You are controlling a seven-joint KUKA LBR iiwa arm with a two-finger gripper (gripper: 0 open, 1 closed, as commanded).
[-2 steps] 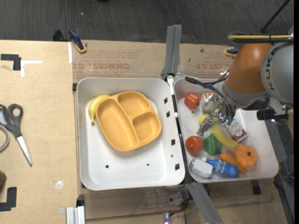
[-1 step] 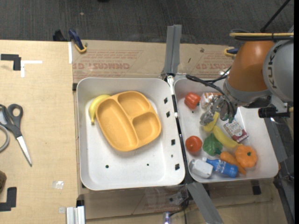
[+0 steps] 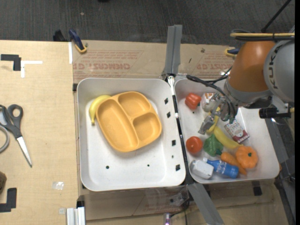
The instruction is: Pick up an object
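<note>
The arm (image 3: 262, 71), grey with its orange band, stands highest toward the camera and comes in from three o'clock, bending down over the right bin (image 3: 267, 175). Of the two white bins side by side, the left bin (image 3: 122, 175) sits at the picture's centre and carries a yellow three-part plate (image 3: 129, 121), with a banana (image 3: 96, 107) tucked against the plate's ten o'clock edge. The gripper (image 3: 212, 121) hangs low in the right bin, near its middle, and whether its fingers are apart or together cannot be told; nothing is clearly seen between them. Around it lie the smaller things: a second banana (image 3: 226, 138) just at its four o'clock, a green vegetable (image 3: 213, 146) at six o'clock, a tomato (image 3: 193, 101) at ten o'clock, another tomato (image 3: 194, 145) at seven o'clock. Farther toward five o'clock sit a small orange pumpkin (image 3: 247, 157) and a carrot (image 3: 228, 159) touching it, and at the bin's six o'clock wall lies a blue bottle with a white cap (image 3: 216, 168). A red and white packet (image 3: 238, 131) lies at the gripper's three o'clock. On the wooden bench, at nine o'clock, rest scissors (image 3: 18, 130).
</note>
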